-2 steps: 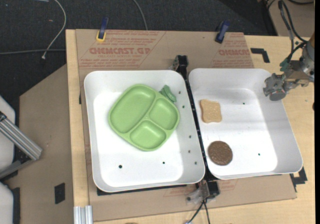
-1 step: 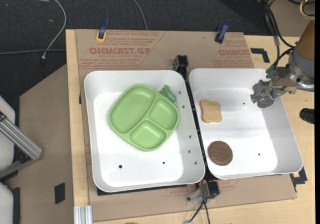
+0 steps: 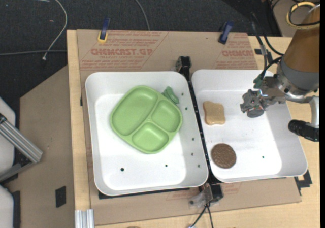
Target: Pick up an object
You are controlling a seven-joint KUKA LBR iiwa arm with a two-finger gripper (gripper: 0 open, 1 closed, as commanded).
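Tool (image 3: 252, 104) hovers over the right bin (image 3: 284, 168), can't tell its state. Looks like the approach step: the bread slice (image 3: 214, 113) sits just left of it, brown cookie (image 3: 223, 155) nearer. Next it needs to line up and drop. The cardboard (image 3: 152, 46) on the surface reads "CHEMCAST GP".

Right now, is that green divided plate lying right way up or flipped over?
Right way up. The green divided plate lies flat in the left bin, its three hollow compartments facing the camera.
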